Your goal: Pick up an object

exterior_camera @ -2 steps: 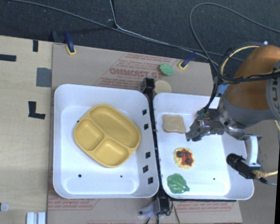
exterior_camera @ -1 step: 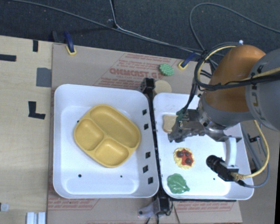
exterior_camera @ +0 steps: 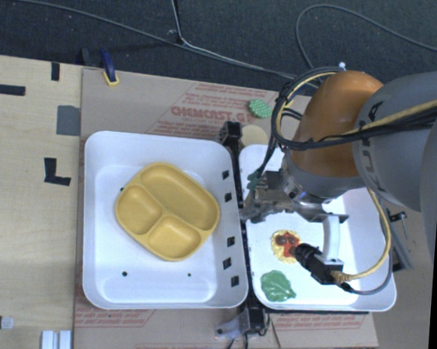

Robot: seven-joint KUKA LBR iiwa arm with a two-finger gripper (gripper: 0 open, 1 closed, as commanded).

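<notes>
A pale wooden worktop under a sheet of printed cardboard carries two shallow white bins side by side, with dark carpet and loose cables beyond. The left bin holds a yellow compartment tray, lying at a slant near its centre. The right bin holds two small pieces near its front: a yellow-and-red toy and, just in front of it, a green toy.

The grey arm with its orange band reaches in from the right and hangs over the right bin, its wrist blocking much of the bin's rear half. The gripper sits low at the bin's left wall, close to the divider between the bins; how far it stands open cannot be told from this angle, and nothing is seen in its hold.

The yellow-and-red toy lies just beside the gripper, slightly toward the front and right, making it the nearest candidate. The green toy lies farther forward, the tray across the divider to the left.
</notes>
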